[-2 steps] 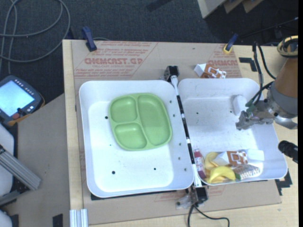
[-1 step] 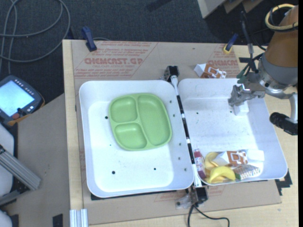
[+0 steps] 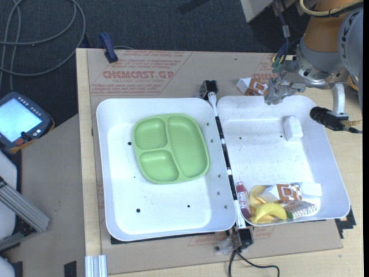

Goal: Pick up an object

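Upper right of frame: claw hangs over right bin rim, grip unreadable. Approach step; next, descend onto white block.

White block: small, rectangular, lying flat on the right bin's floor, near the gripper, just below and to its right. Green plate: three-compartment, rounded, upright and slightly rotated, in the left bin, well apart from the gripper, to its lower left. Cluster in the right bin's near corner, well below the gripper: yellow banana-shaped piece, red tube along the left wall, brown-and-white packet, touching or overlapping.
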Action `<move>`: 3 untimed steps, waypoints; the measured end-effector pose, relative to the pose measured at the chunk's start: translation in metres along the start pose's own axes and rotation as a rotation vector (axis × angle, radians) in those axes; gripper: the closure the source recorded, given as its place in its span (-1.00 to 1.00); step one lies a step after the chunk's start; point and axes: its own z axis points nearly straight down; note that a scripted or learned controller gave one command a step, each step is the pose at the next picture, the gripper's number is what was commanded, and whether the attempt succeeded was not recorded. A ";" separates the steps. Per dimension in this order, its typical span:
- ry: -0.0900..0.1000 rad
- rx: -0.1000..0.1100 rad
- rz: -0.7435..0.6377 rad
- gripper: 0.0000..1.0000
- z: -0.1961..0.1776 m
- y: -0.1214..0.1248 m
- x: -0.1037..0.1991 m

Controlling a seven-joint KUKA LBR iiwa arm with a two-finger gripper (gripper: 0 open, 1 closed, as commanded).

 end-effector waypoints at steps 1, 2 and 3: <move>0.000 0.000 0.001 -1.00 0.000 0.000 0.000; 0.002 0.004 0.000 -1.00 0.026 -0.040 0.033; 0.001 0.004 0.002 -1.00 0.102 -0.027 0.004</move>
